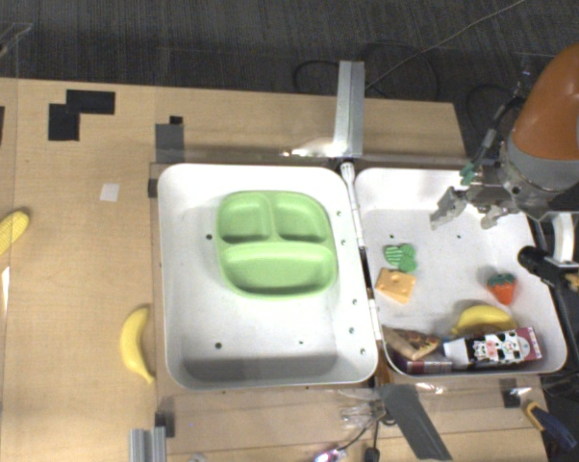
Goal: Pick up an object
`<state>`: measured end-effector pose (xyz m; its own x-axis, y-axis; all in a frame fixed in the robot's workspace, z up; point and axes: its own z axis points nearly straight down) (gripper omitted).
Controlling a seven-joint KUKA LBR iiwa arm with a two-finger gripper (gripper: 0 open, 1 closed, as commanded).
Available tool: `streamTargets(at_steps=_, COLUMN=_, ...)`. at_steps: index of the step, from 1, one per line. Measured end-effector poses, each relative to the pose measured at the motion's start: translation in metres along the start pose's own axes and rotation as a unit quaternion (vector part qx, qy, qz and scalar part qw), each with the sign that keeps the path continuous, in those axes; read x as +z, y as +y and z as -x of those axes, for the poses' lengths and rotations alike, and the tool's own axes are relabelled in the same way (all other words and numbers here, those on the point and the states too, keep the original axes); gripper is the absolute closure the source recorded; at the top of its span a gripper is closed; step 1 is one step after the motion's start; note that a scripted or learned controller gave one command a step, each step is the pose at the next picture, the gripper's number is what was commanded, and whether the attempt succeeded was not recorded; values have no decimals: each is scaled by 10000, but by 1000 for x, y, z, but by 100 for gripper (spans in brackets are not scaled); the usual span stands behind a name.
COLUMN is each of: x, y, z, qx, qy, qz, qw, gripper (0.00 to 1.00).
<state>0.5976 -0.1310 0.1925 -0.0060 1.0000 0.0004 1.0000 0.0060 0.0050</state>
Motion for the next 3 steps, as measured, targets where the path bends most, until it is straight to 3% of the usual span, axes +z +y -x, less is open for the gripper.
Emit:
streamTargets(at_steps=1, x=103, y=14, z=-47, qx=-666, qy=-10, qz=47, qw=9978, gripper=0)
streamTargets(at_steps=2, x=90, y=17, z=-49, qx=-661, qy=10, qz=80, qw=9978, gripper=100)
streamTargets(at_steps=3, x=90, y=17, z=-49, qx=-662, qy=10, qz=79, qw=9978, gripper=0)
